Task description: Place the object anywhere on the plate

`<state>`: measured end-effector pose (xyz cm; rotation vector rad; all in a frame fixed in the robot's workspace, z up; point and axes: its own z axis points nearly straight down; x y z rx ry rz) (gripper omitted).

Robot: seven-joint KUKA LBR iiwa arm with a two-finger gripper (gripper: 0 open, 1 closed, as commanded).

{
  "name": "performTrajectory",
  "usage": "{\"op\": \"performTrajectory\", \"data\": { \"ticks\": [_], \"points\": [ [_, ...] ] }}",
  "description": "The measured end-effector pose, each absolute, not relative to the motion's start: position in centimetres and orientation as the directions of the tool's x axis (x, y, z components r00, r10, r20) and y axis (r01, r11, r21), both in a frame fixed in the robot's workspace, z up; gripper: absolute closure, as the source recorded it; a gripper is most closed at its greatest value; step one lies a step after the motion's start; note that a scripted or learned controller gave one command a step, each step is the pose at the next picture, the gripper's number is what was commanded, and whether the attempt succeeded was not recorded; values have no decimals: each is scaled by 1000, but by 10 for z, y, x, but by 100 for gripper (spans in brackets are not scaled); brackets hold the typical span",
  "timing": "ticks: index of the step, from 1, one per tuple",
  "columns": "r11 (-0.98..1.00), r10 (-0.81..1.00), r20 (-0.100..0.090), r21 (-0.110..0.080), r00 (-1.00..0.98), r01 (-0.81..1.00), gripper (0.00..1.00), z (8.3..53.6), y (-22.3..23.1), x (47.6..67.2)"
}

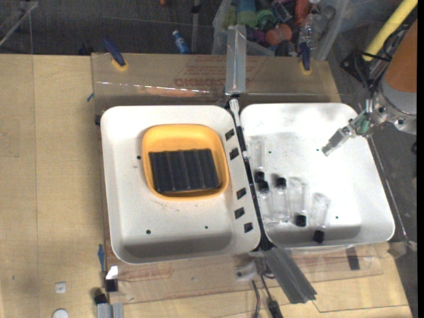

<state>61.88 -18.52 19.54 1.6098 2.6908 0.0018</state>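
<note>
While the arm (401,71) reaches in from the right, its claw (329,148) hangs over the upper right part of the right bin (377,191), pointing down and to the left. Nothing shows between its tips, and whether it is spread or pressed together I cannot tell, since the tip is too small and blurred.

Two white bins sit side by side on the tabletop (46,177). A yellow plate (182,136) lies in the left bin (126,230), with a dark ribbed block (183,170) resting on it.

Several clear little bottles with black caps (281,194) lie scattered along the left and lower part of the right bin, near the divider (240,171) between the bins, well apart from the claw. One black cap (318,236) sits close to the bin's front wall. None of these bottles is on the plate.

Behind the bins stands a clear tub of coloured toys (281,8).
</note>
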Motion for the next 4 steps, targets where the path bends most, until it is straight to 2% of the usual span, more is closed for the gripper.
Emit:
{"op": "performTrajectory", "data": {
  "ticks": [1, 2, 3, 4],
  "points": [
    [732, 681, -6, 4, -732, 681, 0, 192, -172, 642],
    [897, 443, -7, 4, -897, 443, 0, 187, -155, 656],
    [990, 138, -10, 1, -990, 138, 0, 202, -184, 658],
    [1000, -18, -11, 0, -1000, -18, 0, 220, -191, 665]
  ]
}}
